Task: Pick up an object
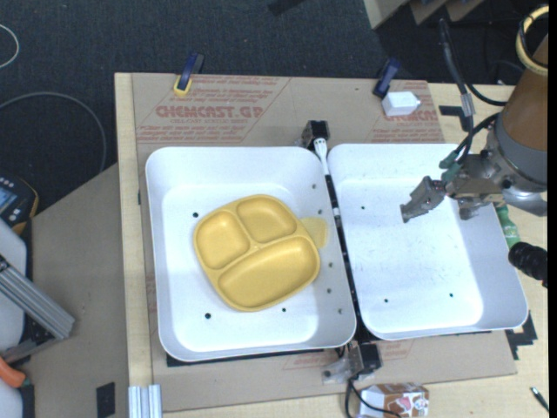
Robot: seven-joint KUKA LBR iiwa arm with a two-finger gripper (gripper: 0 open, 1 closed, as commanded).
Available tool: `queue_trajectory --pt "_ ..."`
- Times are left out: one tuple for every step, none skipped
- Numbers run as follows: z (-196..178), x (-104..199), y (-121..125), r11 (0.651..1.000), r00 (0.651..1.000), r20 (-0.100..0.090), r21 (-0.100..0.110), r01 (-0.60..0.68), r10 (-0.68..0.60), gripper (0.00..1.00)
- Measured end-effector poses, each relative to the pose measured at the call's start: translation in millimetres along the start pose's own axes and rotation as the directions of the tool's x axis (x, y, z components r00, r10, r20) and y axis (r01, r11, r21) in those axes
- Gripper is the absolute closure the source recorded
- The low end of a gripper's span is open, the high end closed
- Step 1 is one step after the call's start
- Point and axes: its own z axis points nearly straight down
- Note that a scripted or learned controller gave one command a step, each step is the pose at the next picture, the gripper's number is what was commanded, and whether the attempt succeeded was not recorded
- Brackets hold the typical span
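A yellow three-compartment plate lies flat in the left white bin, a little right of that bin's middle. My gripper hangs over the right white bin, in its upper half, pointing left toward the divider. It is well apart from the plate, with the bins' shared rim between them. Nothing shows between its fingers.
A black clamp sits at the top of the seam between the bins. A small white block lies on the cardboard board behind the right bin. Cables and a small packet sit below the bins' front edge.
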Motion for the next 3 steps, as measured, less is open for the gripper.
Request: queue_trajectory --pt "-5 -7 0 1.000 1.000 0.003 0.007 -0.012 0.012 1.00" --pt "-11 68 -1 1.000 1.000 0.001 0.007 -0.006 0.006 1.00" --pt "-102 150 1 1.000 1.000 -0.003 -0.002 -0.003 0.003 1.00"
